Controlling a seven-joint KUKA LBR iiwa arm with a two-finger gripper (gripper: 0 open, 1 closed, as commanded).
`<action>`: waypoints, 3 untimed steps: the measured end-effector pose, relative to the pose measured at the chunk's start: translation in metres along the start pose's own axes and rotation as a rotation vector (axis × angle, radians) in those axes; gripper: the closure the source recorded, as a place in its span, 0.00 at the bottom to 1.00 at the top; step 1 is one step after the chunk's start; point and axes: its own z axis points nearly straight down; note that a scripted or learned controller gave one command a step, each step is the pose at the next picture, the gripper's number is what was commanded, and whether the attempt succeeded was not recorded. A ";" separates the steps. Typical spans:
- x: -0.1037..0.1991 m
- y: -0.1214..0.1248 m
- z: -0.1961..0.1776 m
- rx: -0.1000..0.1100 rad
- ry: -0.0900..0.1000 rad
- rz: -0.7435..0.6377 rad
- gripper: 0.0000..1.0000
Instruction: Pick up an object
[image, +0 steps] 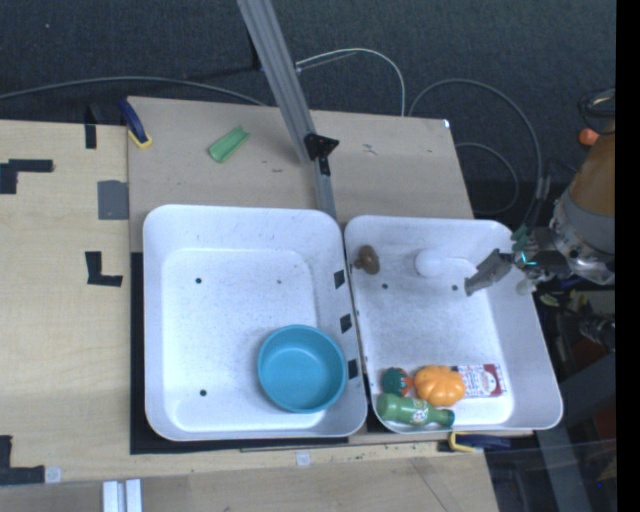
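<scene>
My gripper (488, 271) reaches in from the right and hangs over the right bin's (520, 330) upper right part. A white rounded object (436, 264) lies just to its left, near the bin's back wall. Further left in that bin rests a small brown object (368, 260). At the bin's front edge sit an orange rounded object (439, 385), a green toy (410, 408) with a red-and-green piece (395, 381) beside it, and a red-and-white packet (486, 380). A blue bowl (301, 367) stands in the left bin (200, 300), at its front right.
A grey pole (285, 85) slants down from the top to the bench between the bins. A green block (227, 145) and a blue-and-yellow clip (135, 125) lie on the bench behind the left bin. Cables loop behind the right bin.
</scene>
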 end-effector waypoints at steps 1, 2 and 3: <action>0.000 0.000 0.000 0.000 0.000 0.000 0.00; 0.005 -0.009 0.057 0.005 0.001 0.001 0.00; 0.007 -0.013 0.101 0.005 0.001 0.001 0.00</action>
